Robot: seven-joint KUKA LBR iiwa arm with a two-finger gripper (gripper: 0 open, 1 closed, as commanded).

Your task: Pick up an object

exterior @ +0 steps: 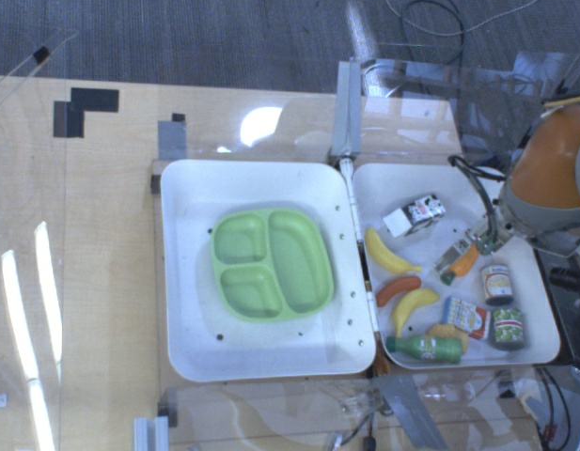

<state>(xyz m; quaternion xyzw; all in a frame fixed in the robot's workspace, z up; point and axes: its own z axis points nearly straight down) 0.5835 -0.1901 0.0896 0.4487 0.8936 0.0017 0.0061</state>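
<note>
Two white bins sit side by side on a wooden surface. The left bin (177, 252) holds a green divided plate (271, 263). The right bin (543, 346), at the frame's right, holds toy food. The tool (479, 242) hovers at an orange carrot (464, 260) with a grey object (451, 257) just beside it; whether it is open or closed cannot be told. A clean grasp probably means centring on one item, clear of neighbouring cans (497, 283).

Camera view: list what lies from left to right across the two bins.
Green tray → upper banana → toy truck → gripper → brown can
</note>
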